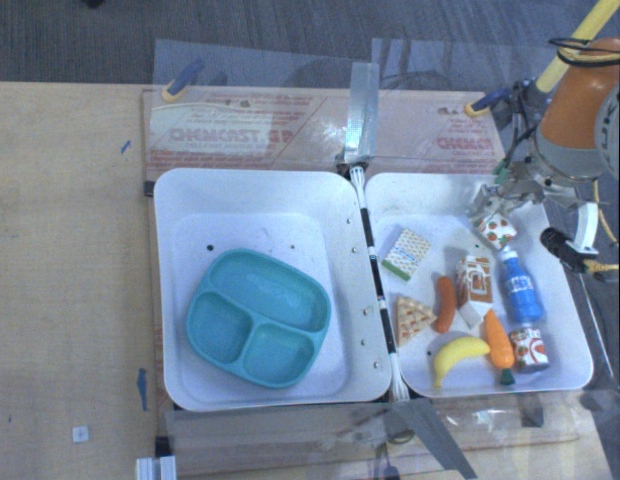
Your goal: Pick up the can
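Camera view shows the tool (pixel 498 196) hovering just above a small can (pixel 497 230) at the right bin's (pixel 580 373) far end; I cannot tell how it is set. It should drop squarely over that can, clear of the blue bottle (pixel 520 286) beside it. Lettering on labels is unreadable.

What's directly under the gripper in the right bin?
A red-and-white patterned can lies just below the gripper, on the right bin's floor. The gripper covers the can's upper end.
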